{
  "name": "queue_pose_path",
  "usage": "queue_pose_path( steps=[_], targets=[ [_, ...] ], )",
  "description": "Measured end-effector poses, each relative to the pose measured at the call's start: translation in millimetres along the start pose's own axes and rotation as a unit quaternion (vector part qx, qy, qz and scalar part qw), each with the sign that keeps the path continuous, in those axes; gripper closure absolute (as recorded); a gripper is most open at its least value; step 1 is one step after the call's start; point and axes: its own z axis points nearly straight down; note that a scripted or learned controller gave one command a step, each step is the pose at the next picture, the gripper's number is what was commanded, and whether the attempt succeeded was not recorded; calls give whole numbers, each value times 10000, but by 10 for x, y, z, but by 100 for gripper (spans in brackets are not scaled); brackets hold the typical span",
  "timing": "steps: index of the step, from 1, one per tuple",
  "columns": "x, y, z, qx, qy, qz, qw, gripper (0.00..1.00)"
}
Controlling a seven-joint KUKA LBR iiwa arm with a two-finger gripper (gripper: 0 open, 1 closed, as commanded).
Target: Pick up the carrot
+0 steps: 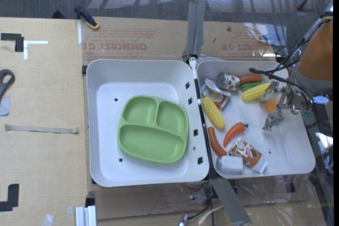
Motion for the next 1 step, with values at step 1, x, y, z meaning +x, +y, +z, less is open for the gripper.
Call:
queue_pose_path(
  steps=[1],
  targets=[
    [-21, 7, -112, 3, -35, -4, 10000, 100]
  ],
)
